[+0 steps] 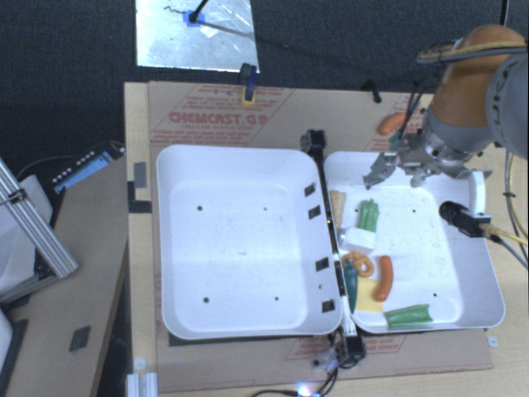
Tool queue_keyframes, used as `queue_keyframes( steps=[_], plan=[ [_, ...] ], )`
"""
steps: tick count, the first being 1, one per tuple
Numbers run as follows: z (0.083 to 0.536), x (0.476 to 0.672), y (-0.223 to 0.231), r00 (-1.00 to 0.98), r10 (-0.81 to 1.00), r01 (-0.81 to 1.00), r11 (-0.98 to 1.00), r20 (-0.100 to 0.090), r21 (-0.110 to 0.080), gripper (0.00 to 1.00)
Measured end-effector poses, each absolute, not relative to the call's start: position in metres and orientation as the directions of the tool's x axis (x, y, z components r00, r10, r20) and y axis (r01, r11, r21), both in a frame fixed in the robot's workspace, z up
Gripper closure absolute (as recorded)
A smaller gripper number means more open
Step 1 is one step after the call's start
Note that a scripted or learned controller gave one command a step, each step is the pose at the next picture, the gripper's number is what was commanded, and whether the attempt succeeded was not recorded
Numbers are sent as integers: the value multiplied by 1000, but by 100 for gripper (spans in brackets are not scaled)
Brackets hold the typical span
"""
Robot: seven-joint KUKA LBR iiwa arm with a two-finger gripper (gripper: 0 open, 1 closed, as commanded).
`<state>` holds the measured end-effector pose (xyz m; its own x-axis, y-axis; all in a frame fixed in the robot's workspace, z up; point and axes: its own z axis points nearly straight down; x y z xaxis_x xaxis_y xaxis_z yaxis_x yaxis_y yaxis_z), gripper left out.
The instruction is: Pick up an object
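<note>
From above, the gripper [382, 170] hangs over the far edge of the right bin [463, 263]; its grasp state cannot be told. Just nearer lies a green block [368, 214]; an orange sausage [384, 278] rests closer still.

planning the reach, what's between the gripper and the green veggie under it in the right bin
In the camera view, just bare white bin floor lies between the gripper and the upright green vegetable. The other toy foods sit lower, along the bin's left side.
</note>
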<state>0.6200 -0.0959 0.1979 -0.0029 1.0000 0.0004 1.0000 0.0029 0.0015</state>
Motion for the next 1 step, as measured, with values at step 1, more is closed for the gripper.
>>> queue_keyframes(
  steps=[1],
  plan=[
    [95,577,-107,1,1000,1000,-1,2,-10,0]
  ],
)
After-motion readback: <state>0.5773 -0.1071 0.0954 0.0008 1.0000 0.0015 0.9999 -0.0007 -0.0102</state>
